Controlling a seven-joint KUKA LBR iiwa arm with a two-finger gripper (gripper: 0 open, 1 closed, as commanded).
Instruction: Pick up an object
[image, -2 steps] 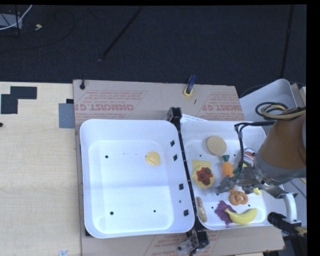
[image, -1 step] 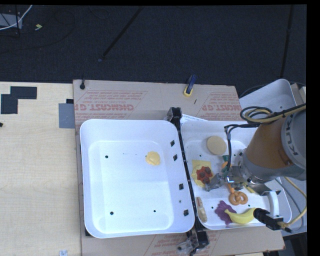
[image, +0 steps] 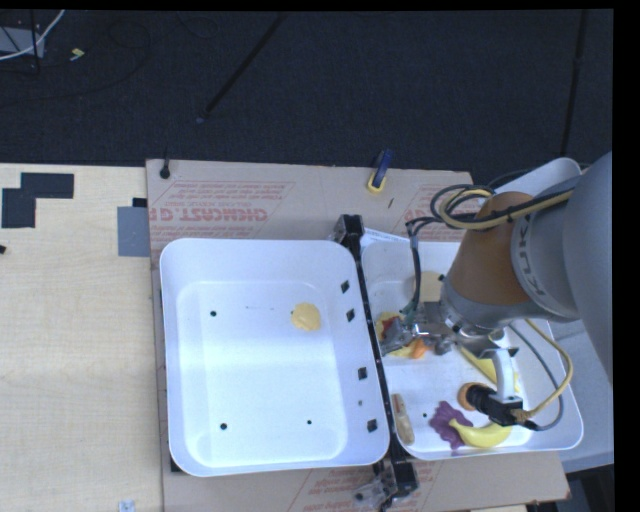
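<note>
My gripper (image: 402, 328) is low in the right bin (image: 565, 425), near its left wall, with the grey arm and orange band reaching in from the right. Directly beneath and beside it lie small yellow and orange pieces (image: 416, 349); contact with them cannot be made out. A yellow banana-shaped toy (image: 484, 436) and a purple thing (image: 442, 419) lie at the bin's front. A tan stick-like item (image: 402, 418) rests along the front left wall. In the left bin (image: 190, 400), a yellow round object (image: 306, 317) sits alone.
A black divider with clips (image: 362, 330) runs between the two bins. A pale yellow item (image: 431, 285) shows behind the wrist in the right bin. A blue-and-yellow clamp (image: 379, 172) sits on the cardboard's far edge.
</note>
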